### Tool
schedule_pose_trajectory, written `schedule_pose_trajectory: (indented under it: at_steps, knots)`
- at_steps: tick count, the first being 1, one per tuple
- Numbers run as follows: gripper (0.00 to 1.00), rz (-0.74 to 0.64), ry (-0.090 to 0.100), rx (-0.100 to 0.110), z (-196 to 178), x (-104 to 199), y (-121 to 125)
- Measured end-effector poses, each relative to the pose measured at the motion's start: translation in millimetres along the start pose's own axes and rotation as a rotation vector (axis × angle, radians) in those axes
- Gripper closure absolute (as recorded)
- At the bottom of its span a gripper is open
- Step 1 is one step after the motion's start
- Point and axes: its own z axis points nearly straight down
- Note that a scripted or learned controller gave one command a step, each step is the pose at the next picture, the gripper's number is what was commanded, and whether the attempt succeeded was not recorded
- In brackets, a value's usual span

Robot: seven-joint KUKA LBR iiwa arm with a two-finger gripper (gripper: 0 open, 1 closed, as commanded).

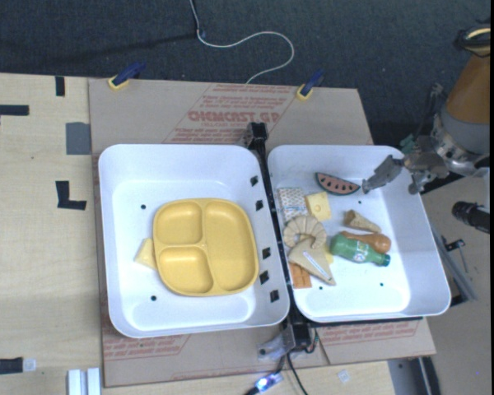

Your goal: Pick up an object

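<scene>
Objects for picking sit in right bin (412,299), clustered toward its left half. Left bin (119,220) carries a yellow divided tray (206,247) with three compartments, roughly centered; a pale yellow wedge (143,253) pokes out from under the tray's left edge. Arm (469,97) enters at upper right, orange band visible. Gripper (399,169) hovers over the right bin's upper right corner, nothing between the fingers; jaw state, can't tell from this angle. Green bottle (360,249) lies on its side mid-bin, with an orange-brown piece (377,239) touching its upper right. Watermelon slice (337,184) near the bin's top, just left of the gripper. Tan pastry-like item (305,234) beside the left wall, cheese wedge (319,206) just above it, small patterned packet (291,200) left of the cheese.
</scene>
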Motion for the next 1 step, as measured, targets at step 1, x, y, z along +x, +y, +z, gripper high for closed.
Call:
schedule_pose_trajectory:
  at_steps: [1]
  knots:
    - [0.0, -0.003, -0.003, -0.012, -7.4, 0.2, 2.8]
